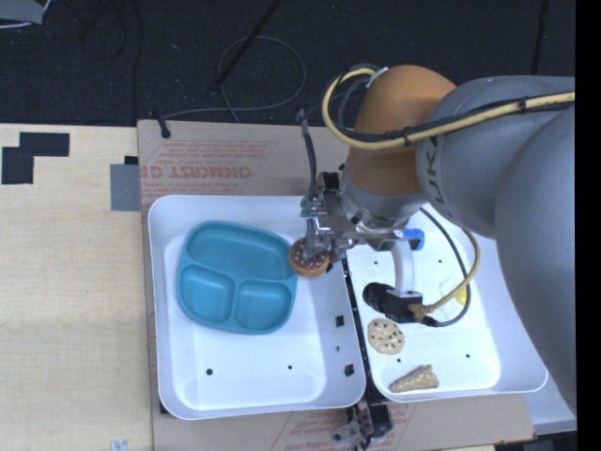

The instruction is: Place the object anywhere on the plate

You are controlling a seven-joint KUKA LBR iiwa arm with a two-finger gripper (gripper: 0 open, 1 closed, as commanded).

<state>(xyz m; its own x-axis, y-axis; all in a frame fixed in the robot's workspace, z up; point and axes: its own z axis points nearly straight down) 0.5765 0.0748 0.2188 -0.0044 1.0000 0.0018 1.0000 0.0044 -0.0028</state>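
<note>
We identify this as a robotics lab test bench, not a home or kitchen. Two shallow white bins [188, 383] sit side by side on a cardboard sheet [225, 163] laid over a pale wooden benchtop [66, 299]. A grey industrial arm [507, 158] carries exposed yellow cabling [376, 139]. Loose black cables [254, 54] trail over the dark floor behind, and dark marker patches [38, 153] are fixed to the benchtop

The grey arm [507, 177] reaches in from the right, orange-banded wrist [394, 130] bent down, jaws closed on something.
</note>
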